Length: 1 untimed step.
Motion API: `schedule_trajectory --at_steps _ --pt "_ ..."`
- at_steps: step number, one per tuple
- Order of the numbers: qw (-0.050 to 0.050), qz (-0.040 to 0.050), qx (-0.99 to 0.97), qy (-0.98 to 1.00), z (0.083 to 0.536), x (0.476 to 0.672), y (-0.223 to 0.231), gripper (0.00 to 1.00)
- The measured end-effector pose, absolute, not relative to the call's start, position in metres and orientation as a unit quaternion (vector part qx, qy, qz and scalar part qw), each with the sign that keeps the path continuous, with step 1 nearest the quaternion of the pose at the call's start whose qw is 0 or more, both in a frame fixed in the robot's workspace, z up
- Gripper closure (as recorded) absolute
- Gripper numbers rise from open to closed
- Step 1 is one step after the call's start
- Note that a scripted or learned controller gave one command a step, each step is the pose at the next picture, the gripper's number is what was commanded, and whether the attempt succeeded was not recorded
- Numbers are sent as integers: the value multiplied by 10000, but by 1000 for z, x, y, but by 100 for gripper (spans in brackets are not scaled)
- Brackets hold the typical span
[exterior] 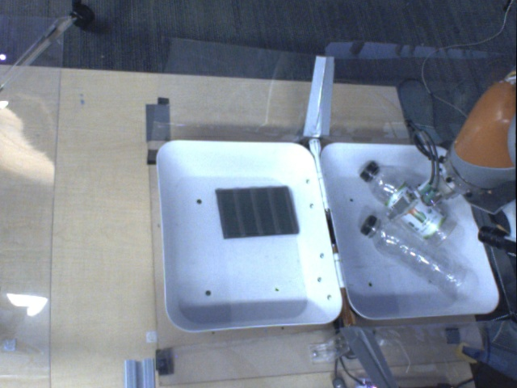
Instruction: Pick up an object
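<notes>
Here the grey arm (489, 148) reaches in from the right, its gripper (428, 191) low over the right bin (355, 293), where two clear plastic bottles with black caps lie side by side, the upper bottle (396, 194) touching the gripper, though I cannot tell its grip.

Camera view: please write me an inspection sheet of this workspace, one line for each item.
Surface: wooden bench bearing left bin and right bin.
Job's things: two clear plastic bottles with dark caps in the right bin, upper bottle, lower bottle.
Clutter: dark ribbed pad in the left bin.
Grippers: gripper over the upper bottle; grasp unclear.
Cables: cable beside the arm.
Surroundings: dark floor.
</notes>
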<state>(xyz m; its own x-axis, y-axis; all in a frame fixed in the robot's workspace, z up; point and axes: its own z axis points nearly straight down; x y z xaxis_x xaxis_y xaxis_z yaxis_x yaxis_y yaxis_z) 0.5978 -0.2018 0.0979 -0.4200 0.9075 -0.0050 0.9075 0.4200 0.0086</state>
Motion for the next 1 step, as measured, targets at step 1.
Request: schedule_trajectory --at_steps 1 --pt "-119 -104 5358 8442 92 628 -187 0"
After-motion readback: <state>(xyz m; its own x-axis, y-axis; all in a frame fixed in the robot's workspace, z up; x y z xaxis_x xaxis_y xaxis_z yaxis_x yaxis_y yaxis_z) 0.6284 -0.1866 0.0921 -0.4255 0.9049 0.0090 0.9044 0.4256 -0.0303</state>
